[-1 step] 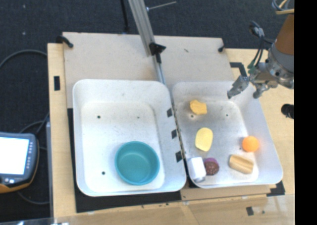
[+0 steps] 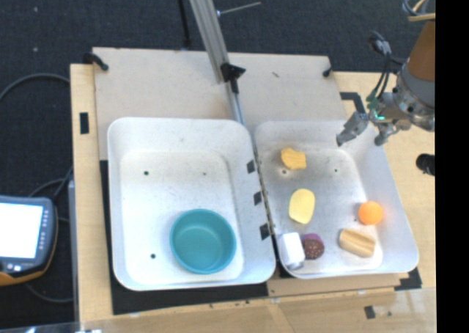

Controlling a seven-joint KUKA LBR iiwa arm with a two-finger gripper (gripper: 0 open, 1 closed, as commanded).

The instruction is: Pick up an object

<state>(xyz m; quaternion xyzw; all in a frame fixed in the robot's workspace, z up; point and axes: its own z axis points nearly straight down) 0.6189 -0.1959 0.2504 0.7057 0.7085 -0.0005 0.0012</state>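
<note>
- From the one camera above the bench we see the gripper hanging over the far right corner of the right bin, its two grey fingers spread apart with nothing between them.
- The arm behind it is cut off by the right side of the picture, so we make out little more than the wrist and some cables.
- Inside the right bin, well apart from the gripper, lie six things: a small yellow piece near the far side, a paler yellow oval piece in the middle, an orange ball toward the right wall, a tan block just in front of the ball, a dark reddish round thing, and a white cylinder touching it at the near left corner.
- What the yellow pieces and the dark round thing really are we cannot tell; they are too small and soft-edged.
- The left bin holds a teal bowl toward its near side, upright and open.
- A metal rail slants down from the top edge to the gap between the bins.
- At the left edge a screen device is partly cut off.
</note>
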